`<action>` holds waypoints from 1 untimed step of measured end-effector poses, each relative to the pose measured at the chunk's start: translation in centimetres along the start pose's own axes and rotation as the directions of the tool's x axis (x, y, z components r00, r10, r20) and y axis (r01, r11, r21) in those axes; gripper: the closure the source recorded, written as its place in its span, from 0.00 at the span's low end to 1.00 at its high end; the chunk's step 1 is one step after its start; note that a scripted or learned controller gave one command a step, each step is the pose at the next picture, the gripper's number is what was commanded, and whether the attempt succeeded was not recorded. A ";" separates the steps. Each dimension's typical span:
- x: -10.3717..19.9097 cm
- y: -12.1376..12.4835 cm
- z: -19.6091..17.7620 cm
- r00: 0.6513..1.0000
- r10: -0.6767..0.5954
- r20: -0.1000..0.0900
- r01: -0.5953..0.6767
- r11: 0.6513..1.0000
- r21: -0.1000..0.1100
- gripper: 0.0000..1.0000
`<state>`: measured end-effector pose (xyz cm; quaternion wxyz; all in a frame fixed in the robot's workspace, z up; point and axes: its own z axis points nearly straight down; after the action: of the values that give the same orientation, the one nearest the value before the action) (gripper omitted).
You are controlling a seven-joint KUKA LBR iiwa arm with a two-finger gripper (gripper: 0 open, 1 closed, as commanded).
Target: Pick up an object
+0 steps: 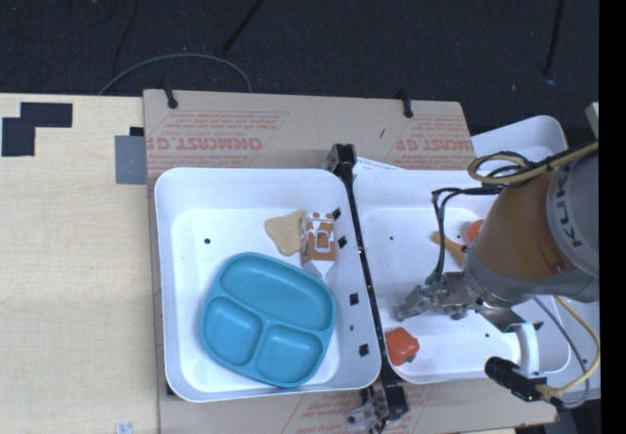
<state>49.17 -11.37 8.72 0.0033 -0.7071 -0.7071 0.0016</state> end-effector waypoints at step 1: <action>-0.2 0.0 -1.2 1.000 0.007 0.000 -0.007 1.000 -0.001 1.00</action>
<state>49.19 -11.52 9.94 0.0027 -0.7094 -0.7048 0.0013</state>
